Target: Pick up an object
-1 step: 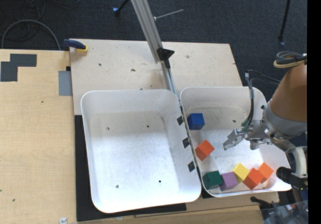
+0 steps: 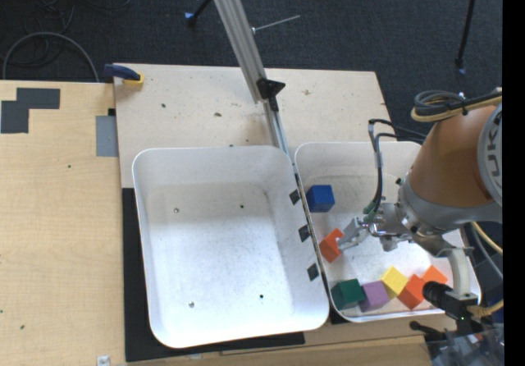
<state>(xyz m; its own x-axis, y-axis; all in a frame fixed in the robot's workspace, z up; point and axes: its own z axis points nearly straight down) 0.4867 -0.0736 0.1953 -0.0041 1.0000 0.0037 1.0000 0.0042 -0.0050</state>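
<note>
Claw (image 2: 354,235) low in right bin (image 2: 349,161); red block (image 2: 330,245) just left of it. Claw state: cannot tell.

A broad orange band (image 2: 455,155) is seen above the arm's grey wrist (image 2: 426,221). Black cables (image 2: 377,163) are routed along its nine o'clock side, and a small metallic gripper (image 2: 354,235) is fitted at the end.
</note>
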